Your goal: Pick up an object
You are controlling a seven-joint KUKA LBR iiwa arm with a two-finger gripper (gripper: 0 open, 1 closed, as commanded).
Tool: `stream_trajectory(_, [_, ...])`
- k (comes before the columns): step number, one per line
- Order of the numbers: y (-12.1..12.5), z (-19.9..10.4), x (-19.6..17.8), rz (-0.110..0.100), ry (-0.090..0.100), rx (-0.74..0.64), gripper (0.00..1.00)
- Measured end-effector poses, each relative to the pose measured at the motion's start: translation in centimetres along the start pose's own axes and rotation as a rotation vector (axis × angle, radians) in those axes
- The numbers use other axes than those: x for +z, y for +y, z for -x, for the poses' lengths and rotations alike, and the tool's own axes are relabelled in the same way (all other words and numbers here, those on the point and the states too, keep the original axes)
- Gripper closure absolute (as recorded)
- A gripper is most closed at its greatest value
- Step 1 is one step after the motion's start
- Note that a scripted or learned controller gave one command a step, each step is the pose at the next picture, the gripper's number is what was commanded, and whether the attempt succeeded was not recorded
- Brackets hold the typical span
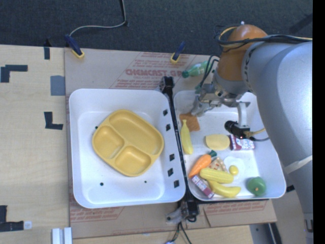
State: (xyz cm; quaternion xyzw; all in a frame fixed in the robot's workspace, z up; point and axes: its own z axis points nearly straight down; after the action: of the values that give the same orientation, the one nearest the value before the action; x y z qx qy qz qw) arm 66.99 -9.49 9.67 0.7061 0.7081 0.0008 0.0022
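Note:
My gripper (201, 104) hangs low over the far left corner of the right bin (269, 159), below the orange band (242, 38) of the arm. Just in front of it lies a small brown block (191, 122). A yellow banana-shaped piece (186, 139) rests along the bin's left wall. Further forward lie a pale yellow oval (217, 141), a carrot (199, 165), a corn cob (217, 175), a banana (226, 190), a green pepper (256, 185), a red bar (202, 186) and a purple-and-white packet (241, 144). I see nothing held.
The left bin (81, 151) holds a yellow divided plate (128, 142). A green bottle (195, 71) lies on the cardboard behind the right bin. Black clips line the wall between the bins (173, 131). The grey arm (284, 95) covers the right bin's far right side.

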Motion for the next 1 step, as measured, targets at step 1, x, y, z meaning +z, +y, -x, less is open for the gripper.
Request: stream_trajectory(1, [-0.01,0.01,0.02,0.0,0.0,0.0,0.0])
